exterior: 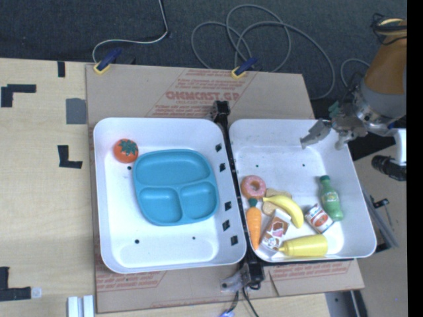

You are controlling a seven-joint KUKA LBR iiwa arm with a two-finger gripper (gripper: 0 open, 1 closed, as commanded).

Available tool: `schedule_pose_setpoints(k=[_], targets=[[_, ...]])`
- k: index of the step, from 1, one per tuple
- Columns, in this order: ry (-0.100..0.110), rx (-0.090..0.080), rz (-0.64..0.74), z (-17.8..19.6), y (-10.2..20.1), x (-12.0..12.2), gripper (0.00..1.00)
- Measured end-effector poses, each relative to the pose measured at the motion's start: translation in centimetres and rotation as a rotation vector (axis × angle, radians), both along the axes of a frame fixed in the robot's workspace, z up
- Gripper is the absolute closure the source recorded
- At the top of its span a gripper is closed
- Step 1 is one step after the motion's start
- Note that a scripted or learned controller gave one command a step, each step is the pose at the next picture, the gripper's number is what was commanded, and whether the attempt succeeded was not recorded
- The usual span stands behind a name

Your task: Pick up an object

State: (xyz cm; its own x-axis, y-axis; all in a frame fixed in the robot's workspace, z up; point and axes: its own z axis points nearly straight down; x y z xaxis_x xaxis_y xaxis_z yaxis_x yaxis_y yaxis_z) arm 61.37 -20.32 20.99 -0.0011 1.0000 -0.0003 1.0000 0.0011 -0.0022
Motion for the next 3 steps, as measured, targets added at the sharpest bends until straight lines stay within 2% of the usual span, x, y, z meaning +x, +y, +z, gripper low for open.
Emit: schedule_pose_setpoints(k=[1, 2, 3], targets=[[-0.003, 0.003, 0.002, -11.5, -0.7, -4.1, 0.0], [-0.004, -0.002, 0.001, -0.9, -2.0, 4.0, 0.0], [0.003, 0.001, -0.001, -8.5, -2.0, -0.4, 0.0]])
